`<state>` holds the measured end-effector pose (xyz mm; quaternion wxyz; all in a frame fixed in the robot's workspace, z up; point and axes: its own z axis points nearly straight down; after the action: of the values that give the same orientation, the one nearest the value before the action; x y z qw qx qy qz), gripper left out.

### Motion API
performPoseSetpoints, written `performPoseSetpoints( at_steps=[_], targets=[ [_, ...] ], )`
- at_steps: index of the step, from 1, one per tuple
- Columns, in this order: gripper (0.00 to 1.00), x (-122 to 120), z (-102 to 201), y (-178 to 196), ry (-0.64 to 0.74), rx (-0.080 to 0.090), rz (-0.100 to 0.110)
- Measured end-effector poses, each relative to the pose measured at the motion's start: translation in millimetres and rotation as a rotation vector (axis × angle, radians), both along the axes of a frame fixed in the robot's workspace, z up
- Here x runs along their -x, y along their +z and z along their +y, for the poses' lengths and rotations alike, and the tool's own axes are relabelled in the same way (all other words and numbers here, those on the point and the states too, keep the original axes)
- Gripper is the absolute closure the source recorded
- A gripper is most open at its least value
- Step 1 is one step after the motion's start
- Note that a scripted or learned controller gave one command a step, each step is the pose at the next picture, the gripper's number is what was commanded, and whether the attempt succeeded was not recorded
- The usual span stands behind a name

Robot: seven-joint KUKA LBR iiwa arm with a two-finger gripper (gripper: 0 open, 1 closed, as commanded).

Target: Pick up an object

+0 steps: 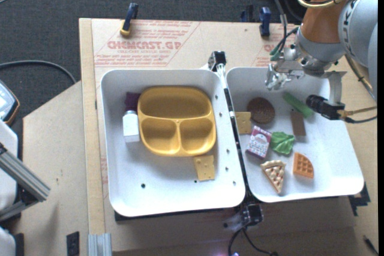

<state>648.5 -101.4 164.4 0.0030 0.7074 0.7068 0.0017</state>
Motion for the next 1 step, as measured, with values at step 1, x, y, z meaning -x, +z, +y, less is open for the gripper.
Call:
performPoseSetpoints(
  at_steps=[1],
  targets=[
    [1.0, 1.1, -2.5, 44.2, 0.001, 0.0, 0.0]
  ],
)
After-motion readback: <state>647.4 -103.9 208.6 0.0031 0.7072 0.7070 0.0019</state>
